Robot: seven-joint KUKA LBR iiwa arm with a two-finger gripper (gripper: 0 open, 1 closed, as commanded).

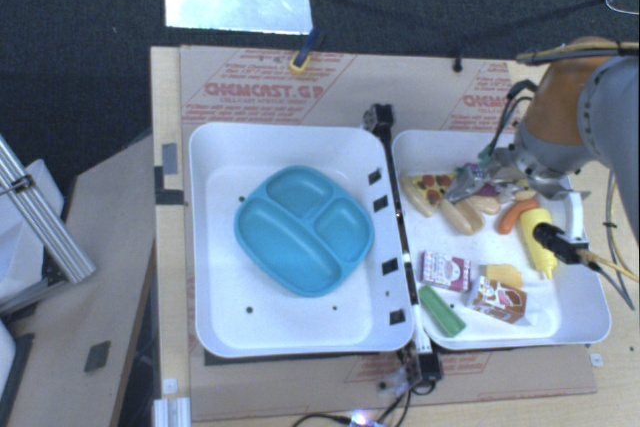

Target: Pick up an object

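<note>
- Green toy vegetable lies at the near edge of the right bin, well below the gripper and slightly to its left.
- Beside that green piece, a small pink-and-white carton sits below the gripper, with a brown-and-yellow snack packet just to the carton's right.
- The gripper hangs low over the far part of the right bin, its dark fingertips among the toy food; whether they are spread or closed cannot be told, and nothing is clearly seen between them.
- A pizza slice lies just left of the gripper, and a hot dog in a bun lies directly beneath it, close to touching.
- An orange sausage-like piece rests to the gripper's right, and a yellow banana lies further right and lower, partly crossed by a black part of the arm.
- The grey arm with its orange band rises to the right behind the gripper.
- Well to the gripper's left, the left bin holds a blue divided plate.
</note>
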